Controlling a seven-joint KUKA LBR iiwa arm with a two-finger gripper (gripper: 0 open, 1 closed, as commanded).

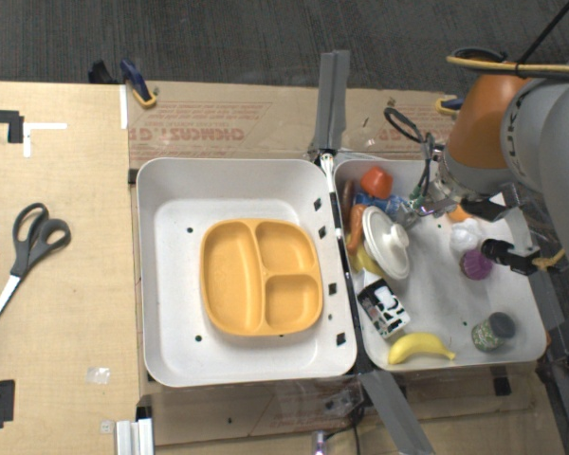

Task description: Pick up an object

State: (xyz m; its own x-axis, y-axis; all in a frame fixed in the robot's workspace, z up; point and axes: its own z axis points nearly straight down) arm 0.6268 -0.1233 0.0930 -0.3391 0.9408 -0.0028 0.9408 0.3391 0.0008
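A grey arm with an orange band [484, 112] reaches in from the right over the right shallow white bin [436, 311], its wrist low above that bin's far edge. The gripper [425, 202] sits among the clutter there, and whether its jaws are apart or together cannot be told, nor whether anything lies between them.

In the right bin, a round silver metal lid [389, 245] leans near the left wall, just beside the gripper. An orange-red rounded object [376, 180] lies in the far left corner, with a blue item [368, 199] touching it. A black and white small box [383, 309] rests near the left wall toward the near side, and a yellow banana [419, 350] lies along the near edge. A purple round object [476, 264] sits toward the right wall, and a dull green round can [493, 331] stands in the near right corner.

The left shallow white bin [161, 282] holds a yellow three-compartment plastic plate [262, 276] at its middle.

On the desk [66, 349], black-handled scissors [24, 254] lie well apart from the bins, by the left edge.
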